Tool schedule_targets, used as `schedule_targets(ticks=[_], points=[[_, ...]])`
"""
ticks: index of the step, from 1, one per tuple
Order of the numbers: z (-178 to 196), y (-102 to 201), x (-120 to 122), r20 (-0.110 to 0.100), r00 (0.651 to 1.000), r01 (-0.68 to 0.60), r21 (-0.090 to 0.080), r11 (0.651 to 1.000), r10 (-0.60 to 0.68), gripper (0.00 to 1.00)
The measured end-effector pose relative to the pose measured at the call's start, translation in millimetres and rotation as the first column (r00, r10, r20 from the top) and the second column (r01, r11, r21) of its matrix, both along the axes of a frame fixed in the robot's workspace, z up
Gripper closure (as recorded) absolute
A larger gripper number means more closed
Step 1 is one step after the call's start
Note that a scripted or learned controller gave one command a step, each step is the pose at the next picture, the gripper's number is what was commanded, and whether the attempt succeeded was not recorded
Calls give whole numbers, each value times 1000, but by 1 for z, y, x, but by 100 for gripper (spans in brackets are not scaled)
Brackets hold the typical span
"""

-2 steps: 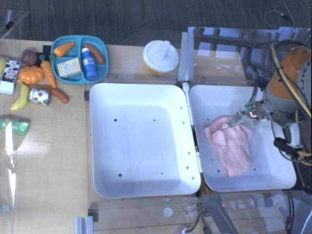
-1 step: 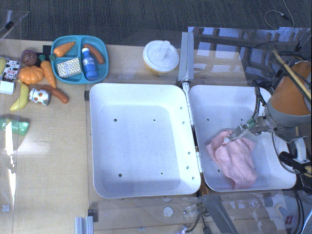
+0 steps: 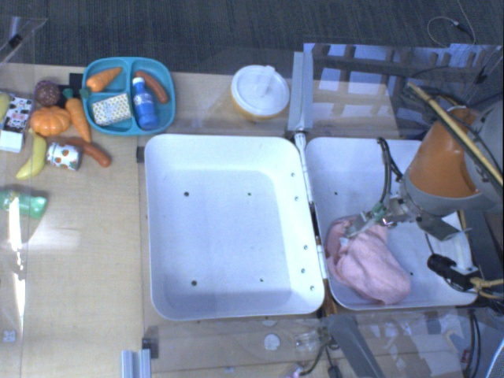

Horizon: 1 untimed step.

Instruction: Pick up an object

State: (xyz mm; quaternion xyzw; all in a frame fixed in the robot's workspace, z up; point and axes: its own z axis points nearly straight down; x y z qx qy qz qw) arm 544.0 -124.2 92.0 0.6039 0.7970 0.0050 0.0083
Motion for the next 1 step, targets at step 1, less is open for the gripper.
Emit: schedule_targets(ticks=[1], points=[[0,34,31,-1,987,160,4,987,-160,0]])
